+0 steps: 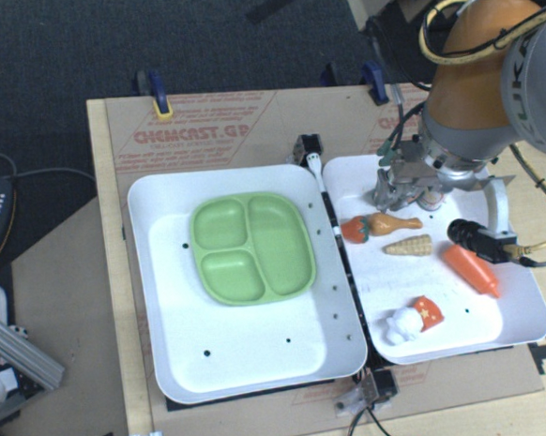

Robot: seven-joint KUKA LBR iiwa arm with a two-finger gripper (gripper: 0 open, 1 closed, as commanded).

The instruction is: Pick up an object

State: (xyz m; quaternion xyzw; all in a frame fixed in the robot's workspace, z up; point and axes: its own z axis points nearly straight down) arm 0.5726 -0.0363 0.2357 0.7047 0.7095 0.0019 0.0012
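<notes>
My gripper (407, 198) hangs over the back of the right bin (526, 319), with its fingers apart and nothing between them. Just below its tips lies a tan toy drumstick (393, 222) with a red end (353, 230), close to the bin's left wall. A ribbed tan cone (408, 246) lies in front of the drumstick. To the right an orange carrot (473, 270) rests at a slant. A red and white toy (414, 319) sits near the bin's front.
The left bin (170, 343) bears a green divided plate (253, 247) in its middle. The ridge where the two bins meet (340, 254) runs just left of the drumstick. The arm's orange band (472, 56) looms over the back right corner.
</notes>
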